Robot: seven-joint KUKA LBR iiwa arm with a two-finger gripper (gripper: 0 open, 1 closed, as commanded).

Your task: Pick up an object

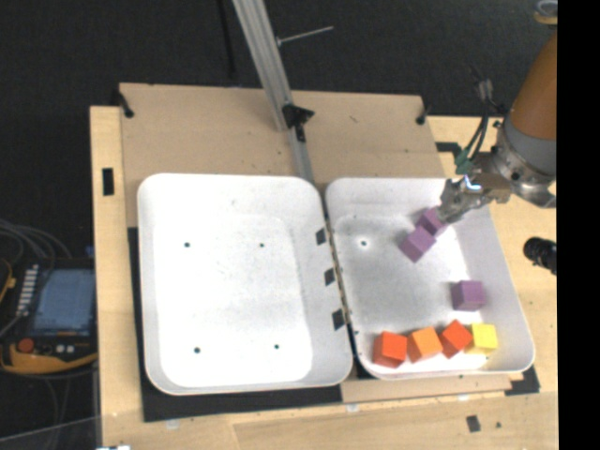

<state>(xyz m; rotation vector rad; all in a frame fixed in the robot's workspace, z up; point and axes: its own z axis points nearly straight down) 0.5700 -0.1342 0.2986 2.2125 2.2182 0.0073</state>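
My gripper (446, 210) reaches in from the right over the back of the right bin (375, 204). A purple block (419, 241) hangs tilted from its fingertips, its upper end pinched between them, so the gripper is shut on it. Another purple cube (468, 294) lies further forward in the same bin. Along the bin's front wall sit a red-orange cube (390, 348), an orange cube (425, 343), a second red-orange cube (456, 337) and a yellow cube (485, 336).
The left bin (169, 204) lies beside the right one, with small clips along the divide (330, 275). A slanted metal rail (267, 54) rises behind the bins. A teach pendant (56, 307) lies off the bench at left.
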